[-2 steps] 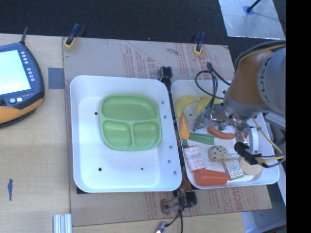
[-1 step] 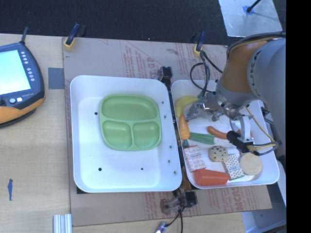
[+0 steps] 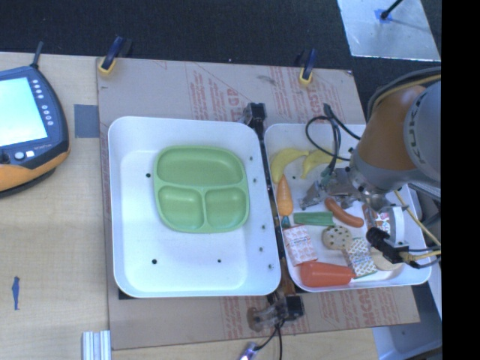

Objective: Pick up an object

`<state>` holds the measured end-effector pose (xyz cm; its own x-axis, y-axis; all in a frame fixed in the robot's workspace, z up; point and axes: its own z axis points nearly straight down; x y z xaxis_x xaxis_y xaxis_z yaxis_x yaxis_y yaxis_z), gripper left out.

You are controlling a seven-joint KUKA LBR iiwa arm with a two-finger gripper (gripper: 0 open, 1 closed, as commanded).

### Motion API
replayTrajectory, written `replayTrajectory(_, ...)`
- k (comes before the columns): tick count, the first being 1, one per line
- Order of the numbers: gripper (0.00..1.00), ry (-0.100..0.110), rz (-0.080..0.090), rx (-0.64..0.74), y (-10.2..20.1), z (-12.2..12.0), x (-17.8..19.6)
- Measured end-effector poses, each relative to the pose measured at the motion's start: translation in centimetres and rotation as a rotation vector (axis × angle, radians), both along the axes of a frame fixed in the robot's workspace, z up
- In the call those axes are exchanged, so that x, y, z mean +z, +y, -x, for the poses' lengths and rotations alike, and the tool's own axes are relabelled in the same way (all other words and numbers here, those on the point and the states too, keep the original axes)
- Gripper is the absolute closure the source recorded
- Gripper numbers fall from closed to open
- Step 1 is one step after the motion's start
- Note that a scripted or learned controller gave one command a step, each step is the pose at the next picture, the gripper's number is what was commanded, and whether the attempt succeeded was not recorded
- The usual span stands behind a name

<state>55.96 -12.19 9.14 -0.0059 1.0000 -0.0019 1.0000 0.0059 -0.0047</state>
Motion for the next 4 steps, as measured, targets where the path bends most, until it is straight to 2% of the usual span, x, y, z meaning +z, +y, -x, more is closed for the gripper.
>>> replayTrajectory(1,0.00,-0.002,-0.001,-0.001,1.2,-2.0,1.3)
replayTrajectory(2,0.00,-0.003,-0.002,-0.003,1.7,-8.1,1.7)
replayTrajectory(3,0.00,0.000,-0.001,-0.002,-2.4,0.3,0.0)
replayTrajectory(4,0.00,-0.002,-0.001,0.000,-2.9,0.3,0.0)
